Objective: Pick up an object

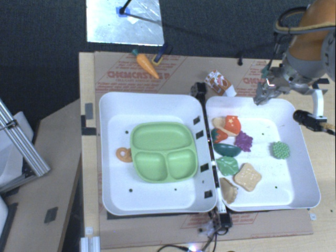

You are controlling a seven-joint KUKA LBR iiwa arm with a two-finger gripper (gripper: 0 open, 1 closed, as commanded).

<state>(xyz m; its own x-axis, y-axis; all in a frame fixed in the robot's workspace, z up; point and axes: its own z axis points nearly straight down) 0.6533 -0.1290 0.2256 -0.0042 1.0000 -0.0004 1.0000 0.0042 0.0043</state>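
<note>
Gripper (pixel 261 100) hangs over the right bin's (pixel 302 156) far rim, near its far-right corner; can't tell how the jaws stand (too small, blurred). Nothing seen between them.

Toys crowd the bin's left edge: orange piece (pixel 231 124), purple cluster (pixel 243 140), dark green piece (pixel 227 149), lighter green one (pixel 228 165), tan cracker (pixel 247 177), tan bit (pixel 228 190) at the near-left corner. Green ball (pixel 281 150) sits alone by the right edge, w/ open floor around it; far-right and near-right corners bare.

Left bin (pixel 110 114): green tray (pixel 163 151) mid-floor, pretzel (pixel 124 155) just beside its left edge.

Outside the bins: carrot (pixel 147 65) beyond the left bin's far rim, packet (pixel 219 82) beyond the divide.
</note>
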